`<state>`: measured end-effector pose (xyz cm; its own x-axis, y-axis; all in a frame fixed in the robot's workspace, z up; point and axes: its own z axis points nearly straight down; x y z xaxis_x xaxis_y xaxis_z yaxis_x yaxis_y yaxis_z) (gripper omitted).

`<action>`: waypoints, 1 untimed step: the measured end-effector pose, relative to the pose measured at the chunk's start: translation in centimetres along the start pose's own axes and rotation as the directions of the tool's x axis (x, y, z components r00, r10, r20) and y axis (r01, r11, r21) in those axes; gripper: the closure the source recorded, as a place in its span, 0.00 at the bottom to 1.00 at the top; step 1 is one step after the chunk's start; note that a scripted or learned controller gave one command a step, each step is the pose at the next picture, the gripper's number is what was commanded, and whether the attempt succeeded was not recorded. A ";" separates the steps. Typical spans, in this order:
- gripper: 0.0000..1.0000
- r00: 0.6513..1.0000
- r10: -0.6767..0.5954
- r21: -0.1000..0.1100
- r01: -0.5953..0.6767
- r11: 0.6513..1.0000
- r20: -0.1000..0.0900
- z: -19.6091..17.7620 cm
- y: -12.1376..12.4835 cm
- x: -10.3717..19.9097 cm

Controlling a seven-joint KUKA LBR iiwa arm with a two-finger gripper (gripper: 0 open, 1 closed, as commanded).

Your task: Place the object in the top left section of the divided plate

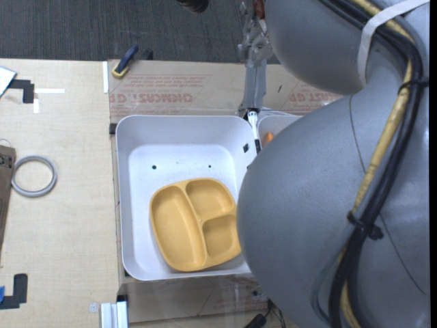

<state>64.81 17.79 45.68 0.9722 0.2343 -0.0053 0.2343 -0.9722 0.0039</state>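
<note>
A yellow plastic divided plate (196, 223) is seen in the left white bin (130, 183).
The big grey arm (341, 183) is seen right of the plate. The object cannot be made out, and the grip cannot be told.

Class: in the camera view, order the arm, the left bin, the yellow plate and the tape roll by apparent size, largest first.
1. Arm, though nearness to the camera inflates it.
2. Left bin.
3. Plate.
4. Tape roll.
</note>
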 end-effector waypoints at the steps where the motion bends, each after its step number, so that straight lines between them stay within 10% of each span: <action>1: 1.00 1.000 0.003 -0.001 -0.003 1.000 0.003 -0.7 0.1 0.0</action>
<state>64.88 17.66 46.43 0.9727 0.2317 -0.0084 0.2318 -0.9728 0.0049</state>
